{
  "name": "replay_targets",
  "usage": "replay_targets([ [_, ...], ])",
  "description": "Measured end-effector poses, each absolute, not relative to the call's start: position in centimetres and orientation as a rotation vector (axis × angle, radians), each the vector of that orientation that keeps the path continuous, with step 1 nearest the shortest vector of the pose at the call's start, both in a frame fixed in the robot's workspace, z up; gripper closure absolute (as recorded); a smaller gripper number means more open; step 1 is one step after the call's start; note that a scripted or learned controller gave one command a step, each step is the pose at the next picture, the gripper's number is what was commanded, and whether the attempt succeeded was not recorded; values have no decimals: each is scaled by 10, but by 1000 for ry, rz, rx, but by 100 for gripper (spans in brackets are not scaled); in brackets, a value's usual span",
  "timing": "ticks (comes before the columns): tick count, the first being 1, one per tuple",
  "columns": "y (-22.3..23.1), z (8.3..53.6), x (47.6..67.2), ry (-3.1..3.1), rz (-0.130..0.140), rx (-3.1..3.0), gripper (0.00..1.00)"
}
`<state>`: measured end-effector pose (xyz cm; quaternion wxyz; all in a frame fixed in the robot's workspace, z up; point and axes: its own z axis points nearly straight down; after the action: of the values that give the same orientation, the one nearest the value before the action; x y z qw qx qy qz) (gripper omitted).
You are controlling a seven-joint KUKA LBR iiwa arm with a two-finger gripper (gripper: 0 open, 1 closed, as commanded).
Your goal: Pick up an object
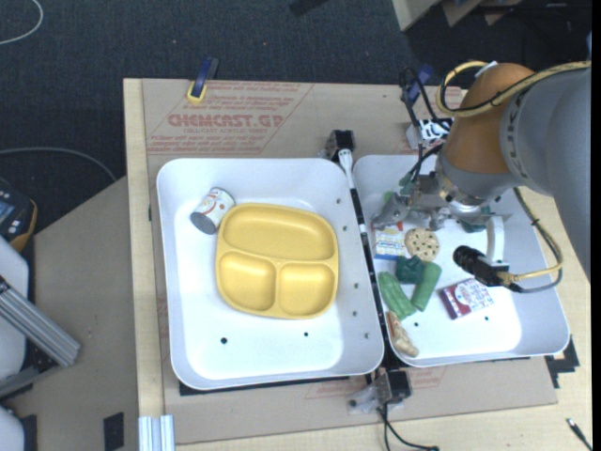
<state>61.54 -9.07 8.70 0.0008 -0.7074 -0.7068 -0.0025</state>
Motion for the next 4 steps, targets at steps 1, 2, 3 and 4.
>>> replay_targets([
  [1,-91,103,618,-2226,-19,-2227,100],
  [2,-95,163,627,-2227,-7,-2225,100],
  [3,-103,216,623,-2226,-6,-2228,100],
  [4,-103,226,623,-2225,-4,-2224,100],
])
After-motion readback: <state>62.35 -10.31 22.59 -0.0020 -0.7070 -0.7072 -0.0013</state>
